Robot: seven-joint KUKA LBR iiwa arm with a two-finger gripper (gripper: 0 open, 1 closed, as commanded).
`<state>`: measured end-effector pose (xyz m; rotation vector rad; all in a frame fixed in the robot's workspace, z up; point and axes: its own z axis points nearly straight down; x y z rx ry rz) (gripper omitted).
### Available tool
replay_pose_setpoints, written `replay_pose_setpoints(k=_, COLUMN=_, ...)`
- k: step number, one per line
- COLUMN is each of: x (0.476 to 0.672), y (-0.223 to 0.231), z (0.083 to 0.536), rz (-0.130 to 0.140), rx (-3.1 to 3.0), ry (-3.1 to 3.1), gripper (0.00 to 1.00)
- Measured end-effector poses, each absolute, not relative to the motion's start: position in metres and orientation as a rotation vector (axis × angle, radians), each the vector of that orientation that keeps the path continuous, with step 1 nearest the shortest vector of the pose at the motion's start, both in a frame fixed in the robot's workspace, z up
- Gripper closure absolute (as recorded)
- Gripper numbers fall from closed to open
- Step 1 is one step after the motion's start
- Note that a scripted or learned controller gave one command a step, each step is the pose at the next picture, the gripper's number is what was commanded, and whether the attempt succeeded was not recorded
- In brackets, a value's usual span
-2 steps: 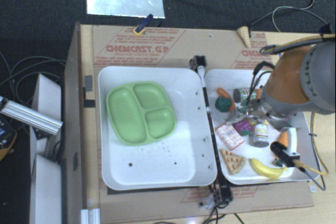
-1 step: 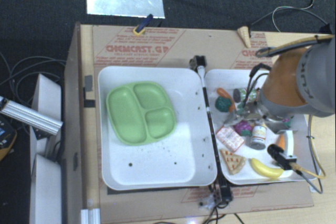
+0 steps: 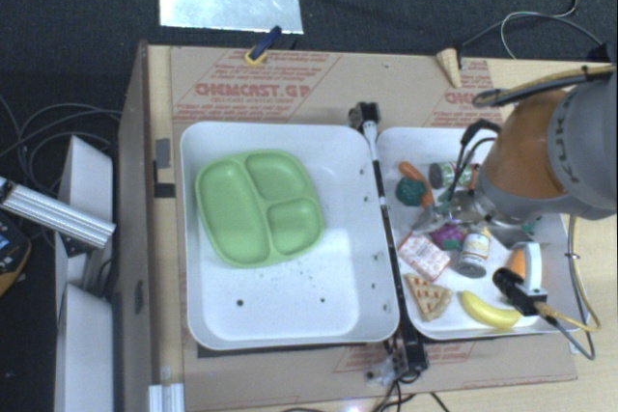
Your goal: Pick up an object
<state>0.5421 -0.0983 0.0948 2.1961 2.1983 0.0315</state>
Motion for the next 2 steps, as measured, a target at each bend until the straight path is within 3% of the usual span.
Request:
replay_pose_setpoints(k=1, x=0.542, y=-0.098, z=0.106, rz=0.032, rx=2.196, ry=2.200, gripper=1.00)
replay_pose_setpoints(k=2, x=0.539, y=-0.039, z=0.185, rz=0.004, rx=2.216, ry=2.225, gripper=1.00)
